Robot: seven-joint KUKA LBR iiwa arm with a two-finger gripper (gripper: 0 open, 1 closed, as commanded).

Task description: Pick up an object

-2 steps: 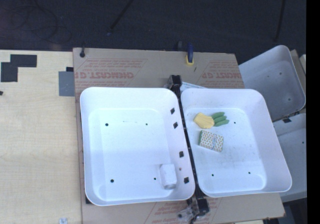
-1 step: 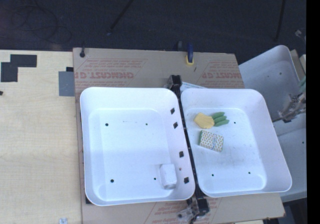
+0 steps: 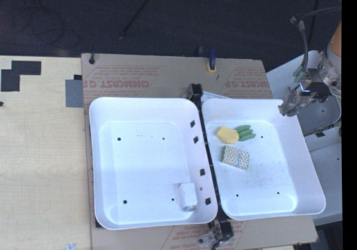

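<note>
yellow toy (image 3: 227,134), green toy (image 3: 245,132), patterned block (image 3: 235,157)

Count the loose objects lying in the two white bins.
4. Right shallow white bin: yellow soft lump, green ridged piece touching it, patterned flat rectangular pad below. Left shallow white bin: white blocky object, front right corner.

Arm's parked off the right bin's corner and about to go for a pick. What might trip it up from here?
Three risks:
1. The yellow piece and green piece touch, so a grab may catch both or nudge one away.
2. The patterned sponge lies flat and may slip from a pinch.
3. The gripper hangs beside the right bin at its far corner and could clip the rim going in.
</note>
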